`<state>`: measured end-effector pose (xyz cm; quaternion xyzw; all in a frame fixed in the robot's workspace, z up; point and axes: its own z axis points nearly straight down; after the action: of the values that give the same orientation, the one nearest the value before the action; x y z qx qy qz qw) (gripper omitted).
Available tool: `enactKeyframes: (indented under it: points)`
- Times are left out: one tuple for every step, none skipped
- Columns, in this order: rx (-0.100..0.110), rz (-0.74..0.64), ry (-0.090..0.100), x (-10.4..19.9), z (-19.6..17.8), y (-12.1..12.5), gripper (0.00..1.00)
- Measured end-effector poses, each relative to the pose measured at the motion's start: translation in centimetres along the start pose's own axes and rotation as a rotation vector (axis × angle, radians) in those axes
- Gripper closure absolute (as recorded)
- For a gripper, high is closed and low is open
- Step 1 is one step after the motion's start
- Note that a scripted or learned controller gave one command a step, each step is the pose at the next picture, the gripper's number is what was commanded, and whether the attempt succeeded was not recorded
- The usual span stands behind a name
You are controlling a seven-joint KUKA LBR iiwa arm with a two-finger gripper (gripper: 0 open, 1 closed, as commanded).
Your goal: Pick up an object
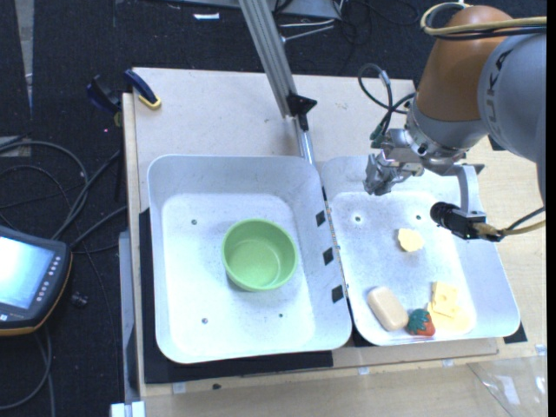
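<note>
Currently tool (380,181) hovers at right bin (486,259) rear edge; finger state cannot be told. Nearest target, yellow piece (410,240), lies mid-bin. Recommended: centre above piece, descend vertically, close squarely.

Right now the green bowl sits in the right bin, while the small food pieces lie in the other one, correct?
Not quite. The camera view shows the green bowl in the left bin. The small food pieces lie in the other one, the right bin, as you said.
</note>
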<state>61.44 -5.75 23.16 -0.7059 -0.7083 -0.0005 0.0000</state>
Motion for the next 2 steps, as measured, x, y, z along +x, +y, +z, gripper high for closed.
enactKeyframes:
  points:
    - [0.001,-0.001,0.000,4.6,0.2,-1.1,1.00]
    - [0.002,0.000,0.000,8.3,0.4,-3.3,1.00]
